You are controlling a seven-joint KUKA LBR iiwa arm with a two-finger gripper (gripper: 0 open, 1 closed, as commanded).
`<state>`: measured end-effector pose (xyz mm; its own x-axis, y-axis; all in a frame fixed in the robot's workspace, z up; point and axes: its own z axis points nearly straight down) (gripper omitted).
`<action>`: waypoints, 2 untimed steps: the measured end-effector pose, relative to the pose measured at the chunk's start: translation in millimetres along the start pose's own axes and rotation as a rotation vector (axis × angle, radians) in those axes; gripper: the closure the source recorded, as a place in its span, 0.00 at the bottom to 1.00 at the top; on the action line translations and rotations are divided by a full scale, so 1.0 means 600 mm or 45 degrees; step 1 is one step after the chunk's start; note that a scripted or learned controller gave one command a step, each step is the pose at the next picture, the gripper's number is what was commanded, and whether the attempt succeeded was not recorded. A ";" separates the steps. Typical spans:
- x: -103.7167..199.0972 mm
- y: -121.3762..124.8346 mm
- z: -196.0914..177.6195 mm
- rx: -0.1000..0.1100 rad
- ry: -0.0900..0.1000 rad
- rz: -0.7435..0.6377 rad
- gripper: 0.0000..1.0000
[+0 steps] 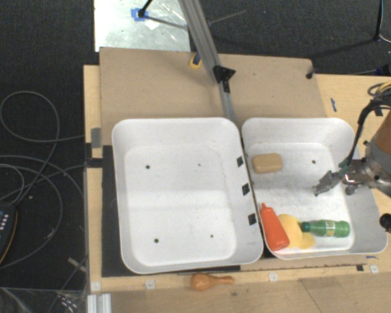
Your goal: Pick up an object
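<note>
Grey hand (327,185) hovers at three o'clock above the right bin (362,237); its grip state is unclear.

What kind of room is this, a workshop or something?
Probably a robotics lab: a robot arm with a claw reaches over two white bins on a bench, one holding toy items, and loose cables trail across the dark carpet.
</note>
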<state>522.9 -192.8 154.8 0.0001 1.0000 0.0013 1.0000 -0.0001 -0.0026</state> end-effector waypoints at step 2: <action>0.014 -0.003 0.071 -0.006 -0.002 0.001 1.00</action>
<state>521.2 -184.2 112.2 0.0005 1.0000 -0.0003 1.0000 -0.0005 0.0021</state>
